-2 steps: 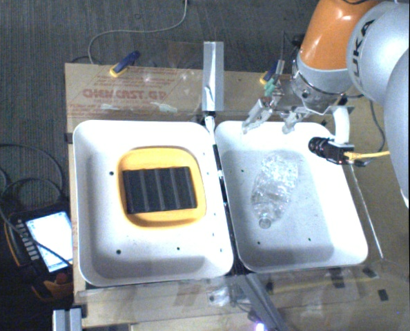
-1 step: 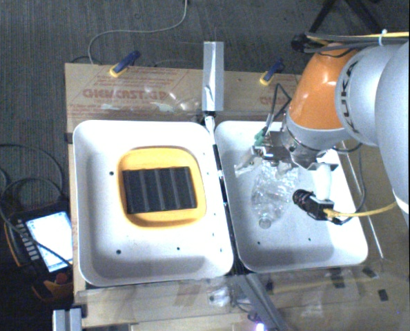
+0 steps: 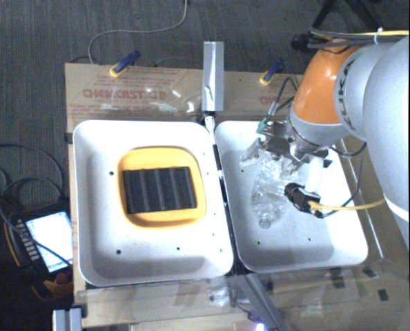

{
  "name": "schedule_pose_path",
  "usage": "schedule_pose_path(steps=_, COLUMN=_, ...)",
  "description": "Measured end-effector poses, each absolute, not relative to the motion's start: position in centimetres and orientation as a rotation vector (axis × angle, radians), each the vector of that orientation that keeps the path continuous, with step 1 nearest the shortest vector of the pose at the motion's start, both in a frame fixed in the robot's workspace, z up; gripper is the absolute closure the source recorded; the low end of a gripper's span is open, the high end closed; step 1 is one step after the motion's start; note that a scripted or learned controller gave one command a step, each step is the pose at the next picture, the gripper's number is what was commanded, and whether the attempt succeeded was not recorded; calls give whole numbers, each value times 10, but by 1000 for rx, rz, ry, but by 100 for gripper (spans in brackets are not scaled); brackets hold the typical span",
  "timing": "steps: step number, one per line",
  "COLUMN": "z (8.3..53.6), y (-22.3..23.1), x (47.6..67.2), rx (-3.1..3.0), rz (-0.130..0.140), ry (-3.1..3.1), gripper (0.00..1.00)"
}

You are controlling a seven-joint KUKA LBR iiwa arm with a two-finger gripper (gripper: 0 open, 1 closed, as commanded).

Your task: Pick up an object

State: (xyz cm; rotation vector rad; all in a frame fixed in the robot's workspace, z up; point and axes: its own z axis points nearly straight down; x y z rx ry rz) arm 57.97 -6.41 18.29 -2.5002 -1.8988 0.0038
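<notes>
- Your arm (image 3: 360, 88) has its wrist low over the right bin (image 3: 343, 250), with the jaws (image 3: 282, 158) down among a clear crumpled plastic object (image 3: 268, 188).
- You cannot tell how far the jaws are parted, or whether they have hold of anything: the wrist body covers them from above.
- The plastic object lies in the left half of the right bin, running from near the far-left corner toward the middle.
- It looks transparent, thin and wrinkled, with bright glints; its outline is hard to read against the white floor, and it probably crushes easily.
- To do this step well, close on a bunched fold rather than a flat edge, then lift slowly and check that the plastic rises with you.
- Keep the yellow cable (image 3: 343, 205) beside the wrist clear of the grasp.
- The left bin (image 3: 94, 247) holds a yellow tray with a dark ribbed insert (image 3: 160, 188); leave it alone.
</notes>
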Motion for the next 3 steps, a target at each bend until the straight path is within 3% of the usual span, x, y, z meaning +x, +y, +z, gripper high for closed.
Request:
schedule_pose_path(steps=1, z=120, y=-131, x=630, rx=-2502, rz=8, ry=-1900, gripper=0)
schedule_pose_path(steps=2, z=91, y=-168, x=660, rx=-1965, rz=8, ry=-2455, gripper=0)
schedule_pose_path(steps=3, z=128, y=-207, x=669, rx=-2023, rz=1, ry=-2407, gripper=0)
